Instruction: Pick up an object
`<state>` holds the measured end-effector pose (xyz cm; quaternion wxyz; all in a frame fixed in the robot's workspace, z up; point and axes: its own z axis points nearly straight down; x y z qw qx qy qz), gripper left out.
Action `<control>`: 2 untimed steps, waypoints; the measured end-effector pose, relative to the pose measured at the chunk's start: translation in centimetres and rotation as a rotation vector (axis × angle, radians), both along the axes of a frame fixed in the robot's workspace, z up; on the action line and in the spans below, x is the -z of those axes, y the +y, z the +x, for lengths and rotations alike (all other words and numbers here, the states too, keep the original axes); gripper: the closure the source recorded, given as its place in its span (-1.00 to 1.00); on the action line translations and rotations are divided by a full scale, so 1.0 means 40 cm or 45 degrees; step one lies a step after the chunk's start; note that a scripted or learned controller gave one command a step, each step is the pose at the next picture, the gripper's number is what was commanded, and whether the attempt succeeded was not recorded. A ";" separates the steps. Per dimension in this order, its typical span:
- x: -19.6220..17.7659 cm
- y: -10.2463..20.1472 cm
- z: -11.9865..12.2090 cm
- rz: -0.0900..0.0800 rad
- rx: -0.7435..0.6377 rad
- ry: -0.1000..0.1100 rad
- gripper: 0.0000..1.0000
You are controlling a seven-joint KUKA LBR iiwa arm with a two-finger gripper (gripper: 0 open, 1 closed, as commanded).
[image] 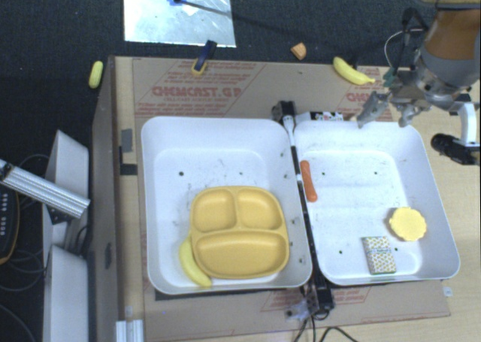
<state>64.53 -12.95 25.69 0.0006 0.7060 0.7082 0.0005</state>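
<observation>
My gripper (391, 115) hangs over the far rim of the right bin (428, 175), fingers spread open with nothing between them. Inside that bin, an orange stick (308, 181) lies along the left wall. A round yellow piece (407, 223) rests near the right wall, and a patterned block (379, 255) sits by the front wall. The left bin (169, 183) holds a yellow divided plate (239, 230) with a banana (192, 264) tucked against its front left edge. All of these lie well below and to the left of the gripper.
A second banana (352, 71) lies on the cardboard just behind the right bin, left of the gripper. An orange bit (299, 50), a yellow piece (95, 74) and a blue-and-yellow clamp (203, 56) sit outside the bins. A black divider (297, 190) separates the bins.
</observation>
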 end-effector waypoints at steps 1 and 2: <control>0.146 -0.196 -0.091 -0.002 0.003 0.001 -1.00; 0.395 -0.192 -0.198 0.001 0.003 0.003 -1.00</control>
